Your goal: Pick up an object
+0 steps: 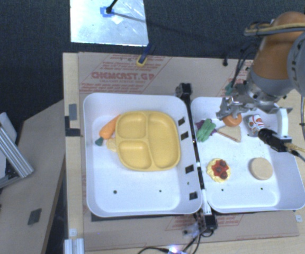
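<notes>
One orange round piece (232, 120) is seen at the back of the right bin (290, 192), directly under the gripper (230, 109); whether it is gripped cannot be told. Around it are counted one wedge (231, 134), one green piece (205, 128), one pizza toy (218, 169), one tan disc (260, 168). One yellow tray (144, 140) and one carrot (108, 127) are held in the left bin (136, 200).

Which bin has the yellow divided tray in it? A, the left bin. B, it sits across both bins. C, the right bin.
A: the yellow tray lies wholly inside the left bin, with a carrot at its left edge.
</notes>
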`<state>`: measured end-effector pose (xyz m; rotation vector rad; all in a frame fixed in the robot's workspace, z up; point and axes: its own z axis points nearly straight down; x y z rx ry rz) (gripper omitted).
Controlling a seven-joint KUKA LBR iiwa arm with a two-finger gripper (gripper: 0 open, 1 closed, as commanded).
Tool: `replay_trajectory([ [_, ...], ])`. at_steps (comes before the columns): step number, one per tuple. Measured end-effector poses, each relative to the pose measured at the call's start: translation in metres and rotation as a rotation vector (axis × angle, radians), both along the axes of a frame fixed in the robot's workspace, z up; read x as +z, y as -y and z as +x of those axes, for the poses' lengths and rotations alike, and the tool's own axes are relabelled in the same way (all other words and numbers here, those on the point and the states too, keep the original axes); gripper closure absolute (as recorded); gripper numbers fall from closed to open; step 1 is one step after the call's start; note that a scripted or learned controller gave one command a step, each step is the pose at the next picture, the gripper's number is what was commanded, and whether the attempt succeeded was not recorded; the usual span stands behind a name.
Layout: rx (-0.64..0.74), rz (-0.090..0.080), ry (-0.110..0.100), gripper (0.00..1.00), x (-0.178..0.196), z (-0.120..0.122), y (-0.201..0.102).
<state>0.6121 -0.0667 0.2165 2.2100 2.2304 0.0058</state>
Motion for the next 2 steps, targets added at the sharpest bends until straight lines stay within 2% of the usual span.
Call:
replay_trajectory([
  [1, -0.004, -0.001, 0.0, 1.0, 0.0054, 0.0071, 0.0005],
  [2, -0.004, -0.002, -0.003, 1.0, -0.0016, 0.0002, -0.0045],
])
